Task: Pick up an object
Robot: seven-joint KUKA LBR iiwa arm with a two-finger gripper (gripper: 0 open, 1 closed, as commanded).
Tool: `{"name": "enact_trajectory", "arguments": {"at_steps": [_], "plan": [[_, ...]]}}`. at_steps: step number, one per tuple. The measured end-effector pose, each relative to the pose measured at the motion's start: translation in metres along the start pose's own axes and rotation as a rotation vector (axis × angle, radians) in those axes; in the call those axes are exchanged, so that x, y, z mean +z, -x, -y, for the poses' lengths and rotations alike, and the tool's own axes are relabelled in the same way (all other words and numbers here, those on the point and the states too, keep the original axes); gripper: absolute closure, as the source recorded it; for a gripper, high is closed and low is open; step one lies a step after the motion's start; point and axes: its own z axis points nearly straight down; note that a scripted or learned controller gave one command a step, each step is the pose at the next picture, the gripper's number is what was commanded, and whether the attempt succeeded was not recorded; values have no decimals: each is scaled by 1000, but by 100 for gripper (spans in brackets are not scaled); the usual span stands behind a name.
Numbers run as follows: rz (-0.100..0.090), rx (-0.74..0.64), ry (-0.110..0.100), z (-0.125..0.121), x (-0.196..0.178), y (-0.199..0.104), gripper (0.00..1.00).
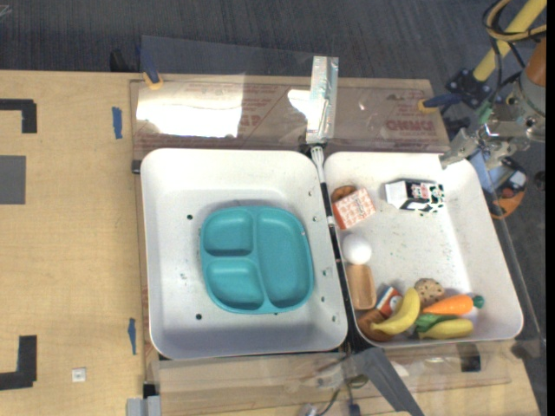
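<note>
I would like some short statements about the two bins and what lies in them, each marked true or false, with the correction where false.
1. The teal tray lies in the left bin. True.
2. The banana lies in the left bin. False: it lies in the right bin, near its front edge.
3. The carrot lies beside the banana. True.
4. The white ball rests on the teal tray. False: it lies in the right bin, near the wall between the bins.
5. The tray has three compartments. True.
</note>
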Motion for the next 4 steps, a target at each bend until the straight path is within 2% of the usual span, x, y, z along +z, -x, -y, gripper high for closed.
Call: {"name": "enact_trajectory", "arguments": {"at_steps": [1,2,3,4], "plan": [[2,-3,5,-2,-12,-1,100],[-1,-402,-1,0,14,-49,100],[4,-501,9,24,102,-57,100],[5,-560,3,106,133,-1,100]]}}
